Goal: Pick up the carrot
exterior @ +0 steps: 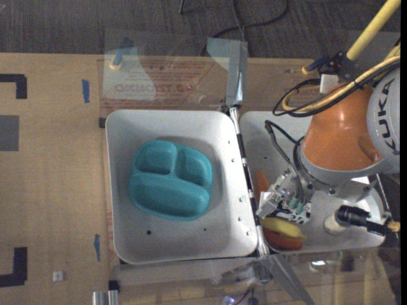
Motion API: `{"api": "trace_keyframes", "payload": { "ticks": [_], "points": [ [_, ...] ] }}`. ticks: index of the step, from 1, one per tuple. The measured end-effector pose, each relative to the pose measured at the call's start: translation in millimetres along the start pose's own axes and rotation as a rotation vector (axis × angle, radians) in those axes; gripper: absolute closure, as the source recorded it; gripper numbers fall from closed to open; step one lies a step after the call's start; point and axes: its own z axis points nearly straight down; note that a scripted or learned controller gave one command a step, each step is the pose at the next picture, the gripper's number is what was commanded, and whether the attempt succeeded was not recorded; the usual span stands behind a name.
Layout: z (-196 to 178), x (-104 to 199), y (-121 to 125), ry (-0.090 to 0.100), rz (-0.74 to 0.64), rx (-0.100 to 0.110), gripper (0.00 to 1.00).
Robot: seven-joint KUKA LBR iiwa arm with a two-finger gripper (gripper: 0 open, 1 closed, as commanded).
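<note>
Teal tray (170,179) smooth matt plastic; white bins (127,145) matt (speckled); bench (51,170) looks like bare cardboard.

Tray (170,179) in left bin (121,189), carrot (262,181) & apple (283,232) in right bin (254,132), pincer (275,199) betw. them

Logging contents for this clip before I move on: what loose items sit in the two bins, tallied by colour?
Teal: 1, the divided plate in the left bin.
Orange: 1, the carrot by the right bin's left wall, partly hidden by the gripper.
Red and yellow: 1, an apple-like fruit below the gripper.
Total: 3. The arm may hide more.
</note>
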Motion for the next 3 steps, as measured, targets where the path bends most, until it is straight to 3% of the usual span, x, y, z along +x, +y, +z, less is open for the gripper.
{"api": "trace_keyframes", "payload": {
  "ticks": [1, 2, 3],
  "points": [
    [0.1, 10.8, 13.4, 0.0, -0.033, 0.0, 1.0],
    [0.1, 7.5, 9.3, -0.002, 0.168, -0.001, 1.0],
    [0.5, 28.9, 34.8, -0.001, 0.39, 0.001, 1.0]
  ]
}}
